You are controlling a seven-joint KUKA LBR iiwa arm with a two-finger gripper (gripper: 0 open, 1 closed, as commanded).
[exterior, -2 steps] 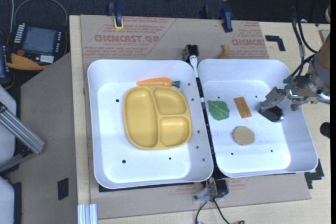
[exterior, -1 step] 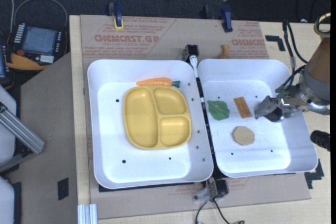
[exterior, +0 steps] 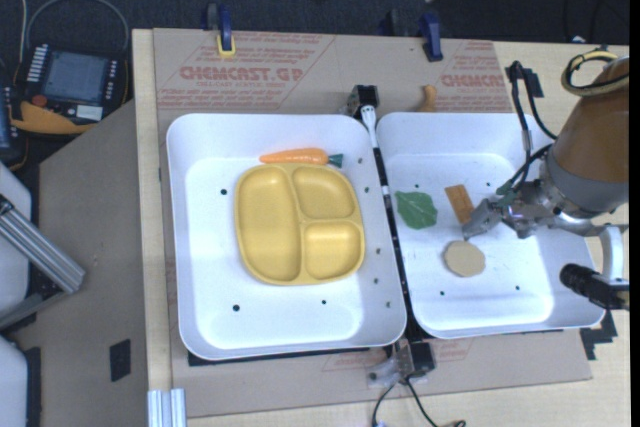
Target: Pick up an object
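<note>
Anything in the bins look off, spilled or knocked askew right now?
Nothing stands out. The yellow tray lies flat in the left bin with the carrot along its far edge. In the right bin, the green piece, brown block and tan disc lie apart by the gripper.

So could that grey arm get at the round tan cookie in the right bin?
Probably yes: the gripper hovers just above the round tan cookie, with bare bin floor between them.

Two bins [exterior: 190,245], one tray [exterior: 298,222], one carrot [exterior: 295,156], three small pieces [exterior: 464,259].
</note>
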